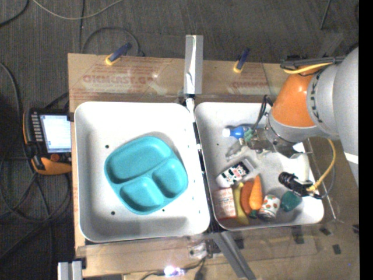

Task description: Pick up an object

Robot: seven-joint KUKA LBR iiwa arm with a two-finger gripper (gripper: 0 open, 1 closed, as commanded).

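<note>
**Reach phase — nothing lifted yet**

The arm [317, 98] is leaning in over the right bin [204, 156], and the gripper [252, 140] is hanging low near the bin's upper middle. I can't tell how it's set. Likely target: the clear bottle with a blue cap [234, 132], lying on its side just beside the gripper. Next move, I'd judge, is centring over it and descending. The left bin [81, 156] is holding a teal divided plate [146, 174]. Clutter — a carrot [254, 193], a banana [239, 206] — is crowding the right bin's front.

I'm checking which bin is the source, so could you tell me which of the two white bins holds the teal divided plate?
The left bin: the teal plate lies there alone, while the right bin holds small clutter.
</note>
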